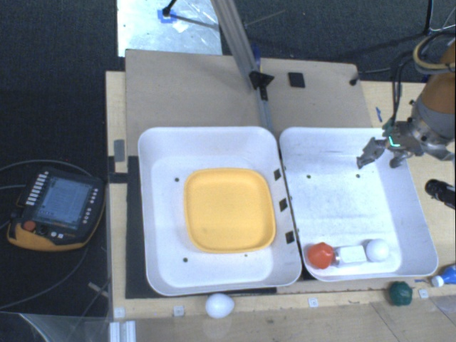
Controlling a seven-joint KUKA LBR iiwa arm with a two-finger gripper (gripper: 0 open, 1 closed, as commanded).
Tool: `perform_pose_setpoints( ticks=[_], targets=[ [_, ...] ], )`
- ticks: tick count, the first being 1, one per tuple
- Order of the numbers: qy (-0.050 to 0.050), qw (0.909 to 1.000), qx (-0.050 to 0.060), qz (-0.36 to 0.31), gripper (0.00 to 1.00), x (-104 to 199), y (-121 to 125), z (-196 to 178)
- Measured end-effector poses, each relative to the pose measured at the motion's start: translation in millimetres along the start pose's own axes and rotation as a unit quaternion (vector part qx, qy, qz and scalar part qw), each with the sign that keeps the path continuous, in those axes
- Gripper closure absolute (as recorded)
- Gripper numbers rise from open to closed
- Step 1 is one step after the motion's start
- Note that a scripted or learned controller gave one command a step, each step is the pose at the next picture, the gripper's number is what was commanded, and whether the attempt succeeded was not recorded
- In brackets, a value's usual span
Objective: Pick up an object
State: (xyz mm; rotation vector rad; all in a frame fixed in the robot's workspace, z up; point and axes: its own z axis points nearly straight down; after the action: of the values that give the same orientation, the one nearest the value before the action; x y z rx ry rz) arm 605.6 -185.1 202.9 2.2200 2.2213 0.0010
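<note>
A yellow square plate (229, 209) lies in the middle of the left bin (160, 155). Along the near wall of the right bin (342, 155) sit a red ball (320, 255), a white block (350, 254) and a white ball (377, 249), side by side. My gripper (381, 155) hangs over the far right corner of the right bin, well away from those three. Its two fingers are spread apart with nothing between them.
A white egg-shaped object (219, 306) lies on the bench in front of the left bin. A dark green ball (400, 293) and a blue-tipped object (443, 278) rest near the bench's front right. A teach pendant (55, 211) sits on the floor at left.
</note>
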Motion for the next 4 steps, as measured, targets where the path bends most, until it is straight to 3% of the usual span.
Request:
perform_pose_setpoints(
  ticks=[1, 3, 4],
  targets=[
    [0.0, 1.0, 0.0, 0.0, 0.0, 0, 0, 0],
    [0.0, 1.0, 0.002, 0.0, 0.0, 0, 11, 90],
    [0.0, 1.0, 0.001, 0.0, 0.0, 0, 11, 113]
  ],
)
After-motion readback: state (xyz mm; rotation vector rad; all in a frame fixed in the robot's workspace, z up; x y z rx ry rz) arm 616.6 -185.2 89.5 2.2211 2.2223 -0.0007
